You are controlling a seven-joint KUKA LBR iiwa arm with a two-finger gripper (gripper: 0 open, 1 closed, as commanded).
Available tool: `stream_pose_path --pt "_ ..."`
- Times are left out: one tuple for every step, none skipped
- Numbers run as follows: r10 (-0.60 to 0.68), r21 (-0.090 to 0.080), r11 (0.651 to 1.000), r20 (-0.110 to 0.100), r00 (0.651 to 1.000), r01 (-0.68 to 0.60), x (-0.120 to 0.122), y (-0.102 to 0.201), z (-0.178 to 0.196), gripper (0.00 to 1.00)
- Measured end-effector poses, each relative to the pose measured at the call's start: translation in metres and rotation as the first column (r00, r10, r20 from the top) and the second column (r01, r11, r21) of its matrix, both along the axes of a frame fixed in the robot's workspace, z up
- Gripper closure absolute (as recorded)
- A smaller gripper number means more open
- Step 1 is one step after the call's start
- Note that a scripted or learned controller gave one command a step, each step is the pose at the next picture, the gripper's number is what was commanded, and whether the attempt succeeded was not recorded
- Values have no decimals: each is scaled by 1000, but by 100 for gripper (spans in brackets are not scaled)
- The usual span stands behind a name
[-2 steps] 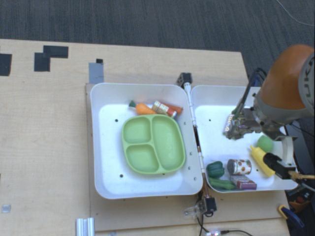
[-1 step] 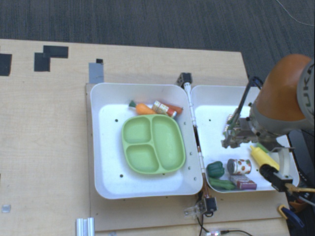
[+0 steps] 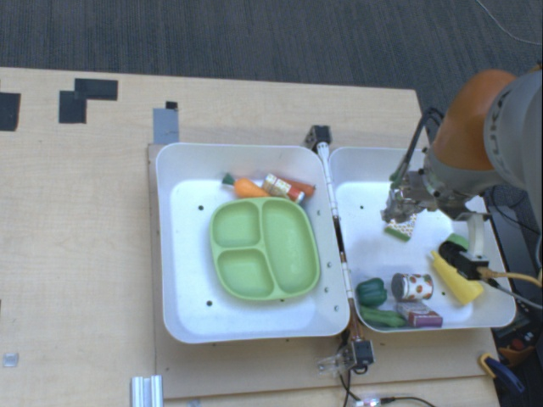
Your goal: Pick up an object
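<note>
end effector [image 3: 400,213] over right bin [image 3: 365,195], clenched around a small pale-green object [image 3: 399,230] lifted off the floor | left bin [image 3: 191,219]: green divided plate [image 3: 264,250], carrot [image 3: 249,188] | right bin front: banana [image 3: 455,280], can [image 3: 413,287], green pepper [image 3: 371,292]

This is a robotics lab. A pale wooden bench [image 3: 76,253] stands on grey office carpet [image 3: 254,24] and carries two white bins [image 3: 187,312], black tape markers [image 3: 85,98], loose cables [image 3: 365,388] and toy food [image 3: 372,292], with an industrial arm [image 3: 492,134] reaching in.
</note>
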State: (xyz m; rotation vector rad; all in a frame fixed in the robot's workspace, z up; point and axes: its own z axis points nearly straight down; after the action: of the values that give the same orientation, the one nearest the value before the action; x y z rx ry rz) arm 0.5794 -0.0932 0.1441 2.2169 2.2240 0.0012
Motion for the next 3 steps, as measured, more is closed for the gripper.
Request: stream_pose_path --pt "-1 0 1000 1 1000 1 -74 -9 60 100" --pt "2 0 1000 2 1000 -2 -10 -30 60 100" --pt "-1 0 1000 1 1000 1 -92 -16 76 100"
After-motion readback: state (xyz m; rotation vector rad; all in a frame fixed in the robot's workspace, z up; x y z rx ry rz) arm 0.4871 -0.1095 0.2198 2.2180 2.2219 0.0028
